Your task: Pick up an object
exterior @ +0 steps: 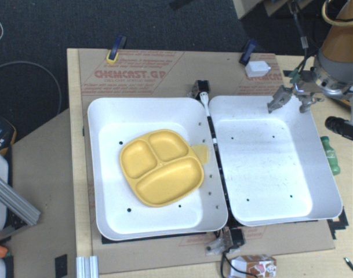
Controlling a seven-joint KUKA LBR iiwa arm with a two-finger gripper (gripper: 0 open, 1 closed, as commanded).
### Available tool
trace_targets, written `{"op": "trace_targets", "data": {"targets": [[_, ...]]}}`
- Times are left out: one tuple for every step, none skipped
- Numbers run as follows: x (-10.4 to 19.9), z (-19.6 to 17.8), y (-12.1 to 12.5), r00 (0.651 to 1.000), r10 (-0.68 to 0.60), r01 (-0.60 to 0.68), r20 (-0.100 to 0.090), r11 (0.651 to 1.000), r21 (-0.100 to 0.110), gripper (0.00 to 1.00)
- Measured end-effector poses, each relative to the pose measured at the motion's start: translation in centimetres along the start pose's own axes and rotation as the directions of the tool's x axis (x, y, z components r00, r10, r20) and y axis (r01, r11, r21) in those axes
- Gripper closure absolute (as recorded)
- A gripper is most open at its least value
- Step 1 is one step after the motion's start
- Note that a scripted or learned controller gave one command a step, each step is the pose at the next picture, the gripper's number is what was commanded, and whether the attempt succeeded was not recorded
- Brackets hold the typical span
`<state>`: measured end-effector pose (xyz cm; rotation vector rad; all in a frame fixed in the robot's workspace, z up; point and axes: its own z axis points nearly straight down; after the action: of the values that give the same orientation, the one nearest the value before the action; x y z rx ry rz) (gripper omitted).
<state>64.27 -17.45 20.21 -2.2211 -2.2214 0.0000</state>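
Note:
A yellow sectioned plate (160, 167) with three compartments lies in the left bin (106, 126), a little right of its middle. A small yellow piece (200, 153) pokes out from under the plate's right rim. My gripper (292, 101) hangs over the far right corner of the right bin (263, 172), well away from the plate. Its two fingers (277, 102) are spread apart with nothing between them.
A green marker-like object (330, 154) lies on the bench just right of the right bin. A black rod (208, 114) runs along the gap between the bins. Blue clamps (116, 47) and a white block (257, 69) sit at the board's far edge.

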Motion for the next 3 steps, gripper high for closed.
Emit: {"op": "trace_targets", "data": {"targets": [[6.2, -12.4, -4.2, 1.000, -0.007, 0.007, 0.000, 1.000, -0.011, 0.00], [11.3, -23.8, -9.9, 1.000, -0.005, 0.005, 0.000, 1.000, -0.008, 0.00], [15.6, -32.2, -14.0, 1.000, -0.007, 0.007, -0.001, 1.000, -0.013, 0.00]]}}
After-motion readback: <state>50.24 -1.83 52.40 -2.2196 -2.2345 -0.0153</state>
